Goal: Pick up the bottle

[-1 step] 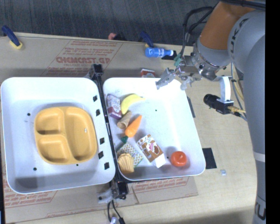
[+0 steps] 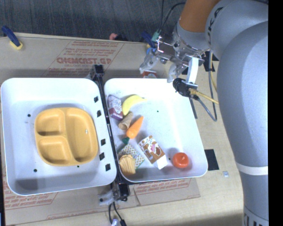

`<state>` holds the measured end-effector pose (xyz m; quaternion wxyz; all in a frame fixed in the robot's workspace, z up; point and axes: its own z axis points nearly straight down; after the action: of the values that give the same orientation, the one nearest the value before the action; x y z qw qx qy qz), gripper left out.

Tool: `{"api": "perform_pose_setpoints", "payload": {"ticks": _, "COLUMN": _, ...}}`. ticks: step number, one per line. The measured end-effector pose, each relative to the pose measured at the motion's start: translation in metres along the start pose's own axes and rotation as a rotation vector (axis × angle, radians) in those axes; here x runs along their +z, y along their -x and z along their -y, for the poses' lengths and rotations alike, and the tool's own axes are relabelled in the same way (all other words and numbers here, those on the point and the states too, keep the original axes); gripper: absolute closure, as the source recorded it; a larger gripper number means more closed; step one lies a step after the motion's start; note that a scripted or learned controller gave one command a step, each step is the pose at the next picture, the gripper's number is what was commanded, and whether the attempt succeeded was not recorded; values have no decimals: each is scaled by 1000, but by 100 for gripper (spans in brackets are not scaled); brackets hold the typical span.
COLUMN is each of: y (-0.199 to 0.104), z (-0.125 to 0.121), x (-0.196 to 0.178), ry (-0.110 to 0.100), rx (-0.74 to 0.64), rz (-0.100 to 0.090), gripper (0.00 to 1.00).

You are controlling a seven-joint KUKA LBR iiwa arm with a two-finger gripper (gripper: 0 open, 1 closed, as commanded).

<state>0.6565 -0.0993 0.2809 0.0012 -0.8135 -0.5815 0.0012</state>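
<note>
My gripper (image 2: 166, 68) hangs over the far rim of the right bin (image 2: 188, 126), above its back edge. A small whitish piece with a red patch (image 2: 148, 71) shows just below the gripper's left side, against the rim. I cannot tell whether it is the bottle or whether it is held. In the right bin lie a banana (image 2: 132, 102), a purple packet (image 2: 114, 106), a carrot (image 2: 135, 126), a cone (image 2: 125, 122), a printed carton (image 2: 153, 150), an orange ball (image 2: 180, 160) and a muffin (image 2: 127, 164).
The left bin (image 2: 19, 98) holds a yellow divided tray (image 2: 65, 135). A black clip strip (image 2: 104, 121) joins the two bins. Cables (image 2: 205, 100) trail from the wrist over the right bin's far right corner. The big grey arm (image 2: 245, 79) covers the right side.
</note>
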Motion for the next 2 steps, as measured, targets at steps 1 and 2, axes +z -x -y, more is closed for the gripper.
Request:
{"api": "perform_pose_setpoints", "payload": {"ticks": 1, "y": -1, "z": 0, "x": -10, "ry": -4, "rx": -8, "rz": 1, "gripper": 100}}
{"api": "perform_pose_setpoints", "payload": {"ticks": 2, "y": 53, "z": 78, "x": 28, "ry": -1, "rx": 141, "rz": 0, "gripper": 100}}
